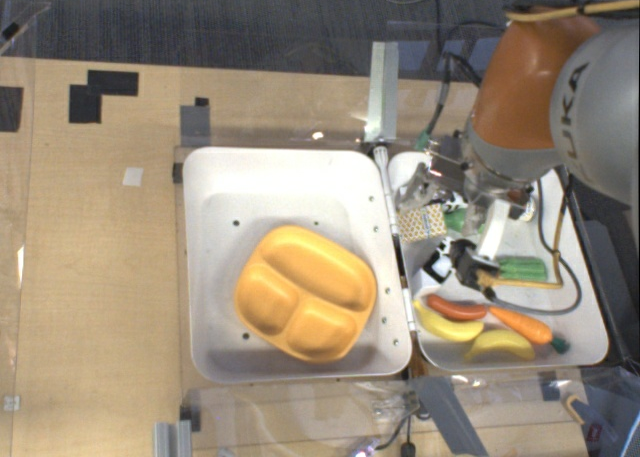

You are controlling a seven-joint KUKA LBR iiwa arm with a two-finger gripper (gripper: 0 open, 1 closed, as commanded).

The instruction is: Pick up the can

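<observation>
Wood-toned bench (90,275) at far left, marked with black blocks (100,93) near its upper edge. Next, left bin (215,185), white and shallow, holding a yellow divided dish (305,290) set toward its lower right, close to the wall shared with the right bin (590,340); open floor along the left bin's top and left sides. Just past that shared wall, a checkered packet (421,221) in the right bin's upper left. Below it, what appears to be the can (437,267), small, dark with a white patch, partly hidden, lying near the bin's left wall and just left of the gripper (475,270). Gripper lowered over the bin's middle; whether spread or closed, not possible to tell. Crowded below: two bananas (450,317) and an orange carrot (520,323) along the lower wall. Green block (522,268) just right of the gripper. Grey arm with orange band (525,75) overhanging the bin's upper right.
</observation>
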